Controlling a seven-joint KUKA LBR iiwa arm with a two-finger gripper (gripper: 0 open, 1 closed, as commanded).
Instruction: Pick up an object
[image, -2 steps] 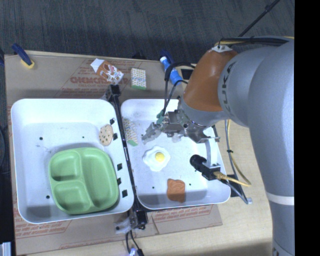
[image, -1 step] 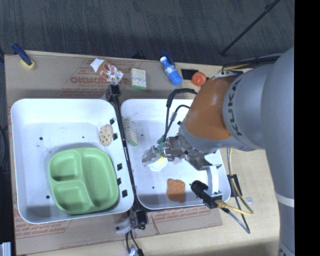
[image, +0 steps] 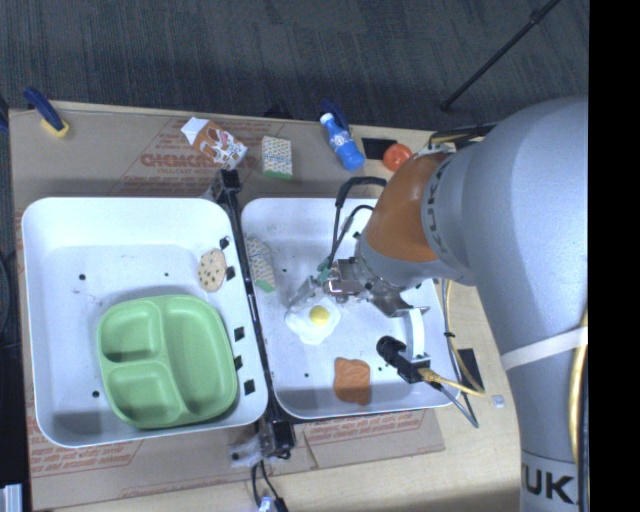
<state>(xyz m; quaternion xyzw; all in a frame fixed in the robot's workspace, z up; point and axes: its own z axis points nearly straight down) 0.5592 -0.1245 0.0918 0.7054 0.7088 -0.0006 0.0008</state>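
My gripper (image: 322, 287) is low in the right bin (image: 290, 400), right above a toy fried egg (image: 314, 322) with a yellow yolk. It looks to be touching or almost touching the egg's upper edge. An orange-brown block (image: 351, 379) lies near the bin's front wall. A pale green packet (image: 261, 264) rests along that bin's left wall. In the left bin (image: 60, 230) a green divided plate (image: 166, 358) lies flat, with a round cookie (image: 211, 269) by the right wall.
Behind the bins on the cardboard lie a blue bottle (image: 343, 143), an orange ball (image: 397, 155), a small green-white box (image: 277, 157) and a crumpled snack wrapper (image: 214, 143). The arm's grey body covers the right bin's right side.
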